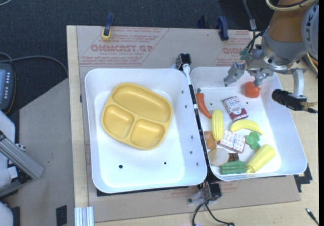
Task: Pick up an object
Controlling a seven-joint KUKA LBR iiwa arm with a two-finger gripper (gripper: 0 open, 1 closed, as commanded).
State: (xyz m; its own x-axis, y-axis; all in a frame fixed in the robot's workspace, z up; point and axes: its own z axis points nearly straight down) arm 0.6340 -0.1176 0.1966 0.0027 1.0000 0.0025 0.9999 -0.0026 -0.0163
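Red-orange tomato-like piece (251, 89) is sitting in the upper part of the right bin (296, 134), apart from the heap lower down. I am taking it as my target because it is standing clear of neighbours. My gripper (246, 76) is hanging just above and left of it, fingers spread wide, nothing between them; one finger (232, 77) is reaching left, the other is nearly touching the piece. Lower centre-right of frame: corn cob (217, 124), banana (246, 127), red chilli (203, 104) and a small printed box (234, 107) are crowding together, harder to isolate. Left bin (96, 134) is holding a yellow divided plate (135, 115).
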